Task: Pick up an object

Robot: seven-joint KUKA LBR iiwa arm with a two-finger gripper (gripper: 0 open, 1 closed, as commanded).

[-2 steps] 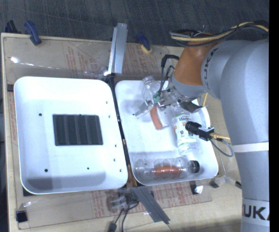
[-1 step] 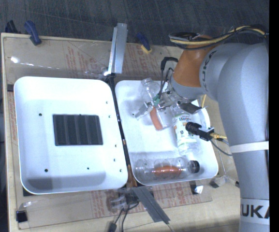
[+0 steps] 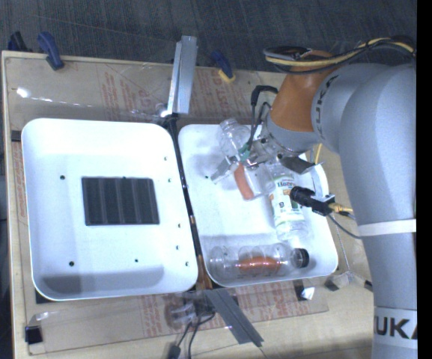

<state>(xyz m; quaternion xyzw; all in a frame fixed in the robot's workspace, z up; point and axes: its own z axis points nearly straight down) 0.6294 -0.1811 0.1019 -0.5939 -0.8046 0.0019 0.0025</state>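
While gripper (image 3: 247, 158) hovers — perhaps touching — orange object (image 3: 243, 182).

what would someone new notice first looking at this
The big grey arm with its orange band fills the right side, its gripper down in the right bin among clear plastic bottles. One bottle lies along that bin's near edge. The left bin shows a dark ribbed rectangle at its middle.
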